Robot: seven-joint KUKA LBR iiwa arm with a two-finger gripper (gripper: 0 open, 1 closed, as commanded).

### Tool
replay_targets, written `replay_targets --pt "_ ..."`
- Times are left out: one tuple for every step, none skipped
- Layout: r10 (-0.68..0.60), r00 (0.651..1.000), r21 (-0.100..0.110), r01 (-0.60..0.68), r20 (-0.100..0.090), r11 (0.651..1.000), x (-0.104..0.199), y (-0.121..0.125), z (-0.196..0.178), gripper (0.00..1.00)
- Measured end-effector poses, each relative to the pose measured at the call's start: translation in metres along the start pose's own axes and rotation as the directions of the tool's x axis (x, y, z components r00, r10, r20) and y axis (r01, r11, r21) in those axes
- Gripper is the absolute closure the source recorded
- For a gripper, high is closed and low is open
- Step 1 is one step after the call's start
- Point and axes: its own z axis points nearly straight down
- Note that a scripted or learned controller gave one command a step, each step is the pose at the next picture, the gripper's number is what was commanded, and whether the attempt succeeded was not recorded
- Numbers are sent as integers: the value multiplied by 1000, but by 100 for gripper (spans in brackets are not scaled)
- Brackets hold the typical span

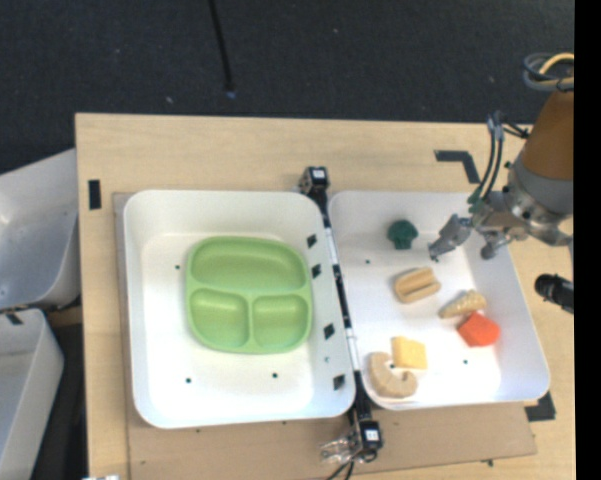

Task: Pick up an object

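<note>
The right bin [510, 373] holds several small items: a dark green lump [403, 232] near the back, a tan bread-like roll [416, 284] in the middle, a pale wedge [462, 304] beside an orange-red block [479, 330], a yellow cube [409, 353] and a beige ring-shaped piece [391, 378] at the front. My gripper [469, 239] hangs over the back right of this bin, open, its two fingers spread with nothing between them. It is right of the green lump and above the roll and the wedge.
The left bin [150, 368] holds a green divided tray [248, 293]. A black clip-lined divider [335, 298] runs between the bins. The wooden bench [210, 148] surrounds them. White containers [20, 258] stand off the bench at far left.
</note>
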Motion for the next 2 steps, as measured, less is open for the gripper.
replay_targets --pt "-3 1000 -13 3 3 1000 0 3 -8 0" --pt "-1 1000 -8 1 3 1000 -1 6 55 0"
